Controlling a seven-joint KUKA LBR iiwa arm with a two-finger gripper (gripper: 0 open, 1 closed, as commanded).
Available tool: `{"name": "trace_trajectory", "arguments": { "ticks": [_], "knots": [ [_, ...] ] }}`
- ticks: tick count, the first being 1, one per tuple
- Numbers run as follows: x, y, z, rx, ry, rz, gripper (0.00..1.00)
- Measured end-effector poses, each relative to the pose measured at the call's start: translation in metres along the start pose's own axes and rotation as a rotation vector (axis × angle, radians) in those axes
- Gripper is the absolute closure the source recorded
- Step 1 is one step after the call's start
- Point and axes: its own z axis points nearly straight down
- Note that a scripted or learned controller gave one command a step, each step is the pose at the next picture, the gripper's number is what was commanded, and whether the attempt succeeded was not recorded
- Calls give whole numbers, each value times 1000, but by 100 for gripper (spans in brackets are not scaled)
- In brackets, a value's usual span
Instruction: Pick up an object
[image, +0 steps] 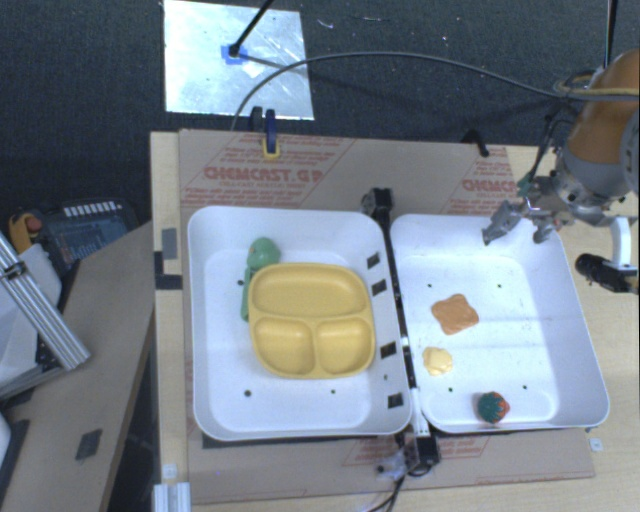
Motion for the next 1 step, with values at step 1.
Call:
{"name": "trace_trajectory", "arguments": {
  "ticks": [1],
  "knots": [
    [1, 3, -10, -13, -2, -3, 0]
  ]
}}
